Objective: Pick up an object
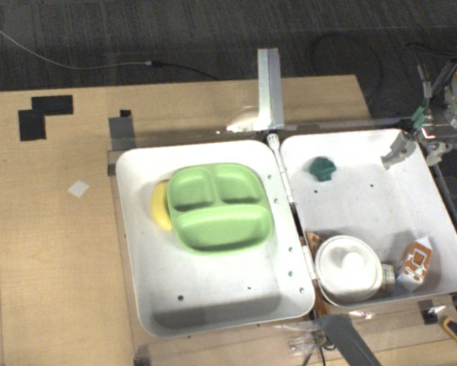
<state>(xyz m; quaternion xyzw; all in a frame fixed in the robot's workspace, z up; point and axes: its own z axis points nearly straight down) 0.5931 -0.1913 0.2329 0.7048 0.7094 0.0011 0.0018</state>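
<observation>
Gripper (400, 150) is hanging at the right bin's (377, 203) far right rim; its grip state cannot be told. Nearest candidate, teal lump (321, 167), is lying well apart leftward. Risks: clipping the rim, or closing on nothing; white bowl (348, 267) is crowding the corner.

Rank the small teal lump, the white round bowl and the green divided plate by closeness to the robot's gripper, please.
From the gripper at the right bin's far right corner:
1. Small teal lump, same bin, far side.
2. White round bowl, same bin, near edge.
3. Green divided plate, left bin.
</observation>
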